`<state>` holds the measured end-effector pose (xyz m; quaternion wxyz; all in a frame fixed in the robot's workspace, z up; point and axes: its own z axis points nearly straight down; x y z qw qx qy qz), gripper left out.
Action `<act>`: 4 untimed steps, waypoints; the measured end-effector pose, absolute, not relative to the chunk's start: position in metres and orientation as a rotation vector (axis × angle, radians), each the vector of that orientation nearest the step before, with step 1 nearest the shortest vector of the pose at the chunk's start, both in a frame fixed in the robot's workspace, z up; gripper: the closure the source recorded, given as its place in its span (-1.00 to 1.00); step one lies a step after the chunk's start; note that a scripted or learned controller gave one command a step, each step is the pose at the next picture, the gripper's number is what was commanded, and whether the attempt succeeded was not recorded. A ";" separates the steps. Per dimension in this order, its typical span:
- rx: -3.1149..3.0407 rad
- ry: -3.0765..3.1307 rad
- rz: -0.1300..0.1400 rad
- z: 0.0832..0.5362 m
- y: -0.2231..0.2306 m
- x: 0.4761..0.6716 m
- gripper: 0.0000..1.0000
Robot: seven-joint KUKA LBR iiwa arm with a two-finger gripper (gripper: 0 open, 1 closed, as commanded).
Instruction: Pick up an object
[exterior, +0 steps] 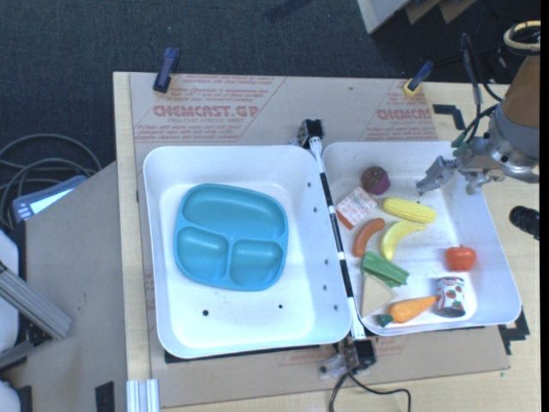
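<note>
Claw [446, 177] is hovering over the right bin's [506, 269] far corner, apparently spread and pinching nothing; toy corn cob [408, 210] is lying nearest, the likeliest target.

Robotics lab — clamped board bench [257, 110]; loose cables [43, 157], dark carpet [129, 15], toy food bins [506, 281]

The table [257, 110] is a pale board printed with red lettering along its far part. Two shallow white bins lie on it side by side, touching at a black seam in the middle. The left bin [171, 316] takes up the table's left and centre; the right bin [497, 273] reaches nearly to the right edge. A blue clamp [165, 69] grips the far left edge, and another clamp [418, 79], blue and yellow, grips the far edge further right.
</note>
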<state>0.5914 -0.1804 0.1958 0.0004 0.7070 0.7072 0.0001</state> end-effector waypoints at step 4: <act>2.220 2.222 0.003 0.204 -0.060 0.595 1.00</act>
